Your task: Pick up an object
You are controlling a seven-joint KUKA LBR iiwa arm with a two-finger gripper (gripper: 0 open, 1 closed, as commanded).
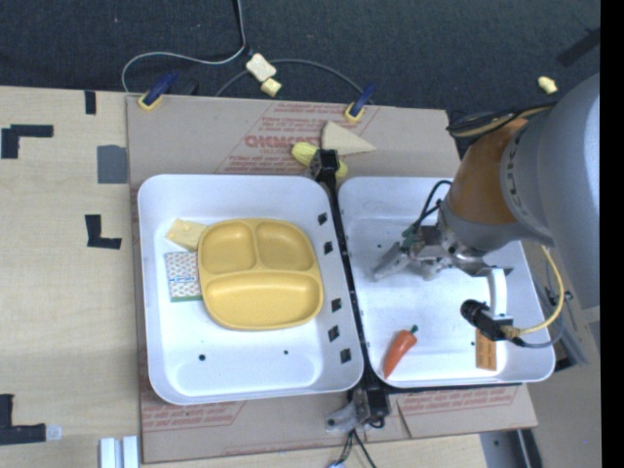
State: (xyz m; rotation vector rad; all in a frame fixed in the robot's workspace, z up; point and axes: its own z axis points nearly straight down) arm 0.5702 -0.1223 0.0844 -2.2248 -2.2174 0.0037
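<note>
Carrot (400, 351) lies near the front of the right bin (526, 370), just below the spread, empty end effector (400, 258), its long axis tilted steeply.

arm (546, 164) cut off at right edge | card (181, 274) partly hidden under yellow tray (260, 273)

Two bins sit side by side; the left bin (156, 291) holds a divided plate (260, 272), with a sponge (181, 275) touching its left side. In the right bin (444, 370), the gripper (405, 258) hangs at the middle, and a toy carrot (399, 351) lies nearer, by the near wall.
</note>
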